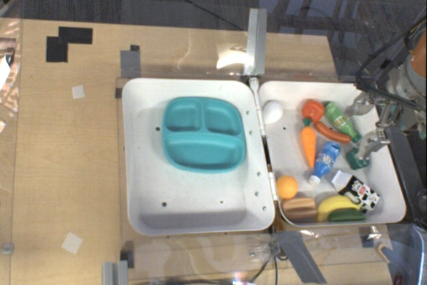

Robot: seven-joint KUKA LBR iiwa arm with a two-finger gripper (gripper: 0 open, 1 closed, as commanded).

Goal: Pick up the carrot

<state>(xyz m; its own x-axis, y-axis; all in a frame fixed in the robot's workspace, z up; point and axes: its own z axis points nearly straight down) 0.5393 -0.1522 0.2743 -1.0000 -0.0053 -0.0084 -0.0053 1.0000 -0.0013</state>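
Note:
The carrot point(308, 145) is orange with a small green top and lies lengthwise in the middle of the right bin point(393, 177). My gripper point(366, 125) hovers over that bin's right side, a good hand's width to the right of the carrot. Its two fingers stand apart, open, with nothing held between them. One fingertip is near the green bottle point(339, 118), the other near a small teal piece point(358, 158).
Around the carrot lie a red-orange pepper point(312, 109), a red chili point(332, 133), a blue bottle point(325, 161), a white ball point(272, 111), an orange point(287, 187), a banana point(335, 203) and a cow-print carton point(364, 195). A teal divided plate point(202, 133) sits in the left bin point(143, 197).

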